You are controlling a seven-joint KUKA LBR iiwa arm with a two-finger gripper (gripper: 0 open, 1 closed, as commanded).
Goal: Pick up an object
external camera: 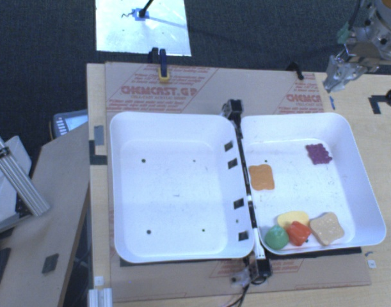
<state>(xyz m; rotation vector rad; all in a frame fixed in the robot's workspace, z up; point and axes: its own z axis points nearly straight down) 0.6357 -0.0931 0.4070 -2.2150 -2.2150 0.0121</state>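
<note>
The right bin holds several small toy foods. A purple grape cluster lies near its back right, and an orange slice-shaped piece sits near the left wall. Along the front wall sit a green ball, a red piece, a yellow piece and a tan bread slice. My gripper hangs at the top right, high above the bench beyond the right bin's back corner, with nothing visibly held.
The left bin lies beside the right one, joined by a row of black clips. Cardboard underlies both bins. A clamp sits at the back edge, and a metal bar leans at the far left.
</note>
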